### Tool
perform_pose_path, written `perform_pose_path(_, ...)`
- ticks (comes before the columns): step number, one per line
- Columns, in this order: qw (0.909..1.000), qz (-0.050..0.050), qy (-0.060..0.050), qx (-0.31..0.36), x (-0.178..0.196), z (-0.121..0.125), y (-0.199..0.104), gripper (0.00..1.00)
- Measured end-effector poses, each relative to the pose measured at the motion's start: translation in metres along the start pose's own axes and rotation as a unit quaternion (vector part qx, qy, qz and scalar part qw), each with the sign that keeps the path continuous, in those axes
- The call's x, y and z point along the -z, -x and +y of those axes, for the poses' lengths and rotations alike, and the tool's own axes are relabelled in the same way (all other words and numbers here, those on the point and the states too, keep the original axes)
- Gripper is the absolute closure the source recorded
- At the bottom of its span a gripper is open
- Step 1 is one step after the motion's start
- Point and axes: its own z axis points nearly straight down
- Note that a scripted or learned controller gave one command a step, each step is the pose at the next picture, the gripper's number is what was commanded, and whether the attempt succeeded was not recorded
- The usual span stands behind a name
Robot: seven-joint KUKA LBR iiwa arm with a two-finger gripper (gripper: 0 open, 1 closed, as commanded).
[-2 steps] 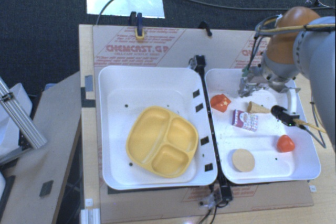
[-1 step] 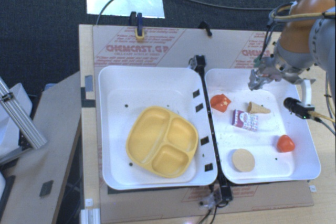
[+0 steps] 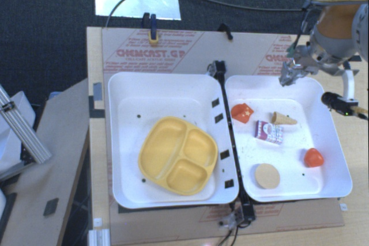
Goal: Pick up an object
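End effector point(image 3: 287, 76) at the upper right of the frame, over the far rim of the right bin point(image 3: 334, 147), finger state indiscernible, arm cut off by the frame edge; red object point(image 3: 242, 113), cone point(image 3: 283, 119), packet point(image 3: 269, 131), disc point(image 3: 267, 176) lie in that bin.

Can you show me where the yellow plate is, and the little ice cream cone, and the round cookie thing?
yellow plate point(image 3: 177, 155), camera view, on the ridge where its three compartments meet.
ice cream cone point(image 3: 283, 118), camera view, on the middle of its tan body.
round cookie point(image 3: 267, 176), camera view, on the centre of its flat top.
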Motion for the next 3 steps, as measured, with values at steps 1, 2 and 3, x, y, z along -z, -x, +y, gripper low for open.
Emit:
perform_pose_path(1,1.0,0.0,-0.001,0.0,0.027,0.002,0.0,1.0)
perform_pose_path(2,1.0,0.001,-0.003,0.001,0.015,0.003,-0.056,1.0)
perform_pose_path(3,1.0,0.001,-0.002,0.002,0.016,0.011,-0.106,1.0)
